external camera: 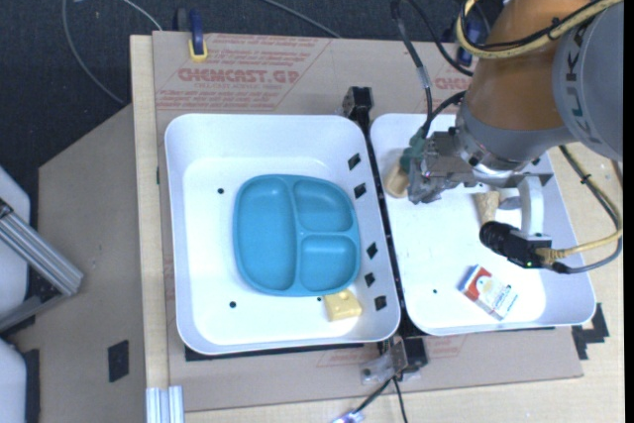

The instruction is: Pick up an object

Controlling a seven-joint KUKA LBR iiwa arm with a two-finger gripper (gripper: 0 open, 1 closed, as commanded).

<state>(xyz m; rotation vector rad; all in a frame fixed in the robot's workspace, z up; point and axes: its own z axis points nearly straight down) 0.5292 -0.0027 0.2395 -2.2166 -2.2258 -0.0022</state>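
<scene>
Arm over right bin (555, 312), tool low at its upper-left corner.
Blue plate (295, 235) and yellow block (343, 305) in left bin (188, 213); tool (424, 181) grip state unclear; tan object (398, 179) just left of it; small packet (488, 290) well below-right.
</scene>
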